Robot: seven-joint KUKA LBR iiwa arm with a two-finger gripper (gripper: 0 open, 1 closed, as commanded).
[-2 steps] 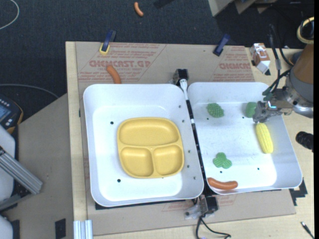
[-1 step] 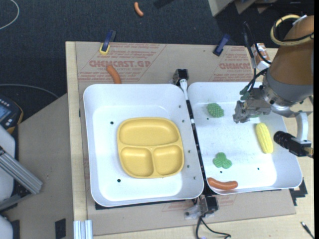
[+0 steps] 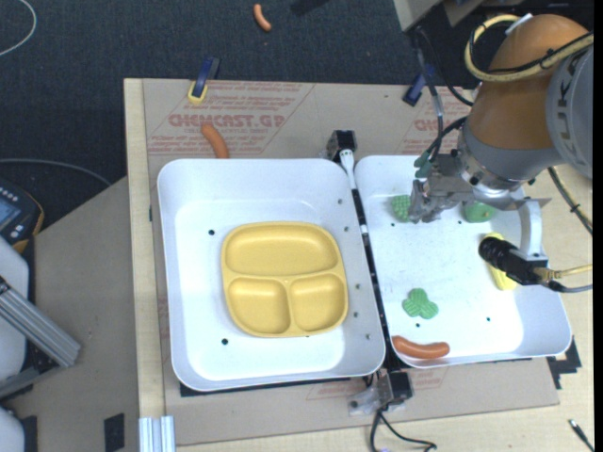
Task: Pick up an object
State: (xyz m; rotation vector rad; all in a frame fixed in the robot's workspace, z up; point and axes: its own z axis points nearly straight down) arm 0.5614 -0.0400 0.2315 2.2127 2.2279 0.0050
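My gripper point(image 3: 425, 201) is low in the back left part of the right bin point(image 3: 537, 332). It is right next to a green piece point(image 3: 402, 207) at its left side, and I cannot tell whether they touch. A second green piece point(image 3: 479, 212) shows just right of the wrist. Nearer the front lie a green broccoli-like piece point(image 3: 419, 304) and an orange sausage point(image 3: 421, 348) by the front rim. A yellow object point(image 3: 505, 279) lies at the right, partly hidden under a black fitting point(image 3: 501, 252) on the arm.
The left bin point(image 3: 179, 252) holds a yellow divided plate point(image 3: 283, 278). Another orange sausage point(image 3: 216, 140) lies on the bench behind the left bin, and one point(image 3: 262, 16) on the dark floor. Blue clamps point(image 3: 201, 81) point(image 3: 415, 90) sit at the bench's back edge.
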